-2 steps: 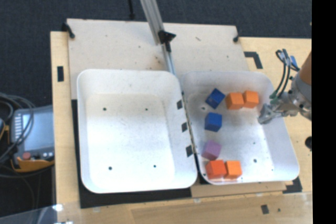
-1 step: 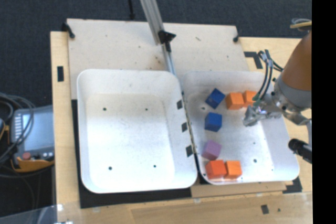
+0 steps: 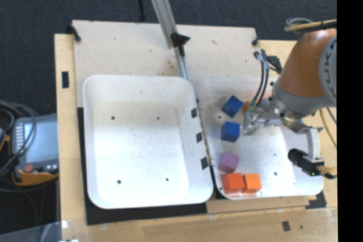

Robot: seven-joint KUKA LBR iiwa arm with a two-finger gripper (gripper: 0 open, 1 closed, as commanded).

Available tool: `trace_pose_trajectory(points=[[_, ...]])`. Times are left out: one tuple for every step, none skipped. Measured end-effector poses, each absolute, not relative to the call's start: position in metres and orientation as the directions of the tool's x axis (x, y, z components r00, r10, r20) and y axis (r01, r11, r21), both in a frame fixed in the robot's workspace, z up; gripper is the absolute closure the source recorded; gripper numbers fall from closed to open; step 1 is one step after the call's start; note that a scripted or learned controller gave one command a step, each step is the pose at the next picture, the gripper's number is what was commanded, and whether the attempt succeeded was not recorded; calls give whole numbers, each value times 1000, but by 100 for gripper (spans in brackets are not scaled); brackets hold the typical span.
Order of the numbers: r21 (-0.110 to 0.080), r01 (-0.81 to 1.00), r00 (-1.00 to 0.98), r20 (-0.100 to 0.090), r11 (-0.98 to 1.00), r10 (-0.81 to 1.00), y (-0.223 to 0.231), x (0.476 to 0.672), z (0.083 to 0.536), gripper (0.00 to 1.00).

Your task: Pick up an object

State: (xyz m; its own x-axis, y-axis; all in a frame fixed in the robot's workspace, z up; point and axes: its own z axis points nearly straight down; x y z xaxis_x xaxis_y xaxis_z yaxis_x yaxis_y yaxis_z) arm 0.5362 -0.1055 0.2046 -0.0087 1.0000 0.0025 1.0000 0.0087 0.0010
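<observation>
Currently I cannot tell how the jaws stand; the gripper sits low in the right bin, just beside two blue cubes. I see nothing between its fingers. Nearer the front wall lie a purple cube and two orange cubes, touching. The left bin adjoins.

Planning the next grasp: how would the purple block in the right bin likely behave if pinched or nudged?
The purple block looks like a small cube with flat faces, so it should slide rather than roll. It probably stays stiff when pinched. It sits near the bin's left wall and the orange blocks, so a nudge might jam it there.
</observation>
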Motion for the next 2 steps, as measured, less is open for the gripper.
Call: trace_pose_trajectory(points=[[0, 1000, -7, 2, 7, 1000, -56, 533, 203, 100], [1, 1000, -8, 3, 8, 1000, -6, 522, 218, 100]])
